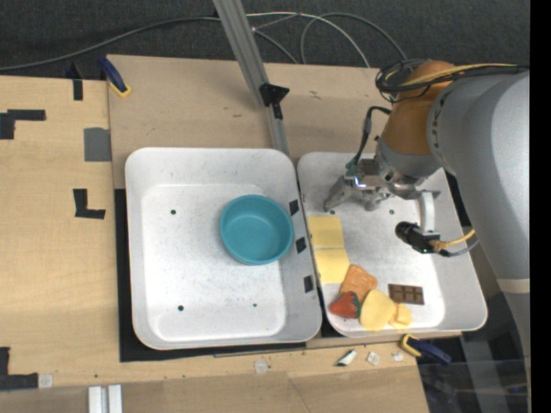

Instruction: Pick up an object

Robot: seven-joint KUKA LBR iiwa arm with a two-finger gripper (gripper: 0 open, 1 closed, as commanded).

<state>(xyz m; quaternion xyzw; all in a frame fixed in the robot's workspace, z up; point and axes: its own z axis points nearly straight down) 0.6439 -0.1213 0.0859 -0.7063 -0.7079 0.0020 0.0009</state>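
Note:
My gripper (376, 215) hangs over the back of the right bin (452, 286), open, its fingers spread wide with nothing between them. One fingertip (331, 203) points to the left, just above a pale yellow flat block (325, 231). A second yellow block (332, 263) lies in front of the first. Near the bin's front edge sit an orange piece (360, 279), a small red item (344, 305), a yellow pear-like shape (376, 311) and a brown chocolate bar (405, 295). A teal bowl (256, 229) stands in the left bin (164, 274).
A slanted metal pole (250, 50) rises behind the left bin, with cables (327, 33) on the bench behind it. The grey arm (491, 170) covers the right bin's far right side. Blue-and-yellow clamps sit at the bench's back left (114, 76) and front right (424, 348).

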